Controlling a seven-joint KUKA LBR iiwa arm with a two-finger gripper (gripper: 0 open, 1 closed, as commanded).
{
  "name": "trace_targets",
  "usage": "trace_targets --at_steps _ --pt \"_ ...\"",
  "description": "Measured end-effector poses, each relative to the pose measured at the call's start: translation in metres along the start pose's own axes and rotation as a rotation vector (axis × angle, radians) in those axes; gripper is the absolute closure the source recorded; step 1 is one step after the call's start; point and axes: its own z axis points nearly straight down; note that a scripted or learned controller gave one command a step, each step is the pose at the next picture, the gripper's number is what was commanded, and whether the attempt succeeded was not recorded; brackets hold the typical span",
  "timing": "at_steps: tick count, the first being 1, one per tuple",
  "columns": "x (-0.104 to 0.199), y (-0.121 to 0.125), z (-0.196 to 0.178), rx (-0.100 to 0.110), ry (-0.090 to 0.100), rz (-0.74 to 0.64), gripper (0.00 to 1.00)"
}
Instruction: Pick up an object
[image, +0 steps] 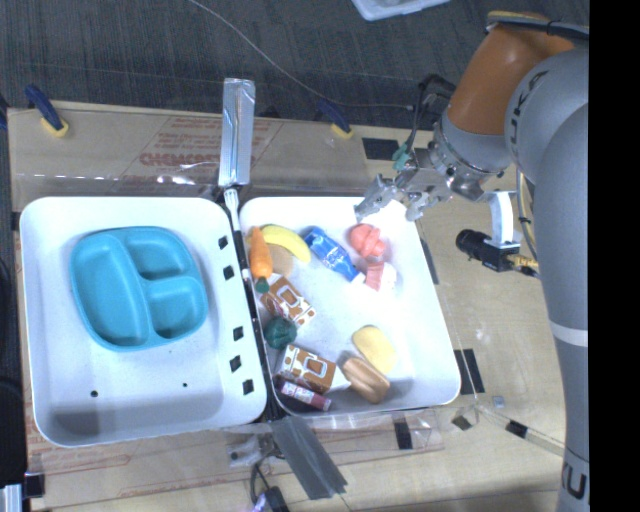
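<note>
The claw (392, 201) hangs over the right bin's (435, 345) far rim with fingers spread, holding nothing; looks lined up to drop on the pink toy (366, 240) just below it; everything's heaped in that bin, probably to give it options; glossy plastic banana (286, 241), carrot (260, 254), crinkly blue packet (330, 253); a moulded blue tray (138, 283) sits in the left bin (40, 330).

1. We are looking down at a slant from a single fixed camera above the bench (470, 330).
2. We are taking in both the left bin (40, 300) and the right bin (425, 330) from moderate range.
3. The arm (560, 150) is entering from our right.
</note>
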Motion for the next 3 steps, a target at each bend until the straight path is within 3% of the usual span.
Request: trace_targets --at_steps 1,2,3 --pt "0.011 -0.010 0.157 -0.005 -0.001 0.032 0.00" --pt "0.012 -0.011 0.152 0.003 0.000 0.026 1.00" --pt "0.012 -0.012 0.147 0.010 0.002 0.022 1.00"
